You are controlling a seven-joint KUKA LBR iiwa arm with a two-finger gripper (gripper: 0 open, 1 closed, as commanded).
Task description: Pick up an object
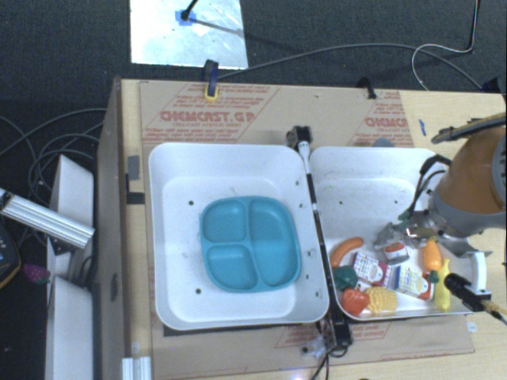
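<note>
Two bins sit side by side on the bench (238,109). The gripper (400,234) hangs inside the right bin (364,172). Just below it, toys (380,279) crowd that bin's near edge. Well left of it, a divided plate (249,242) lies in the left bin (182,172).

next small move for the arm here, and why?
Probably lower straight down. The gripper hangs in the right bin just above the toy pile, nothing visibly between its fingers; the hot dog and packets lie just below-left.
</note>
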